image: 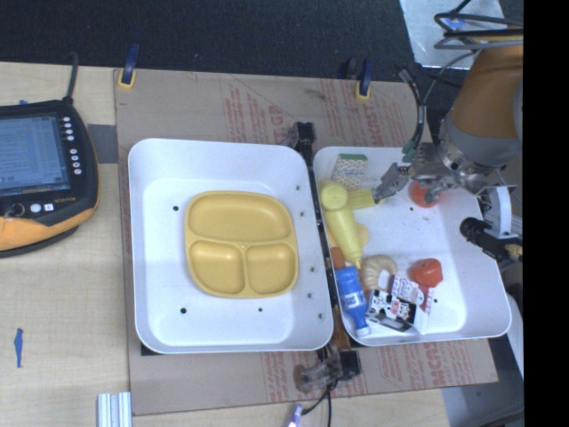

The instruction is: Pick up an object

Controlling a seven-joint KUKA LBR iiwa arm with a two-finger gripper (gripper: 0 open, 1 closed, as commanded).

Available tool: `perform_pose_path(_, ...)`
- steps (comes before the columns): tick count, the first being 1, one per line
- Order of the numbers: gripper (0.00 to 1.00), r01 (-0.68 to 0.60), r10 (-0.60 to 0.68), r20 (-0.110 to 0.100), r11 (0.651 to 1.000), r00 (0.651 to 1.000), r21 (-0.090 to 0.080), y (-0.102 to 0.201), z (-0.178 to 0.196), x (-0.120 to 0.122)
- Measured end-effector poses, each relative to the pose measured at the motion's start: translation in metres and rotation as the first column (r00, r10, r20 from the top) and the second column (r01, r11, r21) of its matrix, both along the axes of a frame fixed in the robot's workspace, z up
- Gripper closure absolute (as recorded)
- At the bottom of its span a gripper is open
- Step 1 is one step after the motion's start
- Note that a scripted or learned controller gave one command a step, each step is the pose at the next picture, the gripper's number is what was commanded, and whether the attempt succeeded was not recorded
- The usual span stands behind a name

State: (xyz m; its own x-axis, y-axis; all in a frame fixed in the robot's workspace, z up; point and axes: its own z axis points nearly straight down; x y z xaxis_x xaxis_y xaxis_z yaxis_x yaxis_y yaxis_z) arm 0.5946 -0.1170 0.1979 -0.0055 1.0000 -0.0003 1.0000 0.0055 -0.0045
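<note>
We see the hand [411,183] above the right bin [476,274], beside a red ball [421,194]; its grip we cannot tell.

Robotics lab bench: grey-and-orange industrial robot arm [484,105]; orange-cased teach pendant with lit screen [40,172]; two shallow white plastic bins [156,327] on clamped brown cardboard sheet [222,92]; blue spring clamps [130,65]; pale wooden bench top [53,327]; dark carpet floor [222,16]
</note>
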Motion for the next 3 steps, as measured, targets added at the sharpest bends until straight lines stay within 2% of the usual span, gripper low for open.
perform_pose_path(1, 0.00, 0.003, -0.003, 0.003, 1.000, 1.000, 0.000, -0.071, 0.013, 0.053)
perform_pose_path(2, 0.00, 0.000, 0.000, -0.002, 1.000, 1.000, -0.001, -0.095, -0.098, 0.042)
perform_pose_path(3, 0.00, 0.002, -0.002, 0.002, 1.000, 1.000, 0.001, -0.095, -0.076, 0.062)
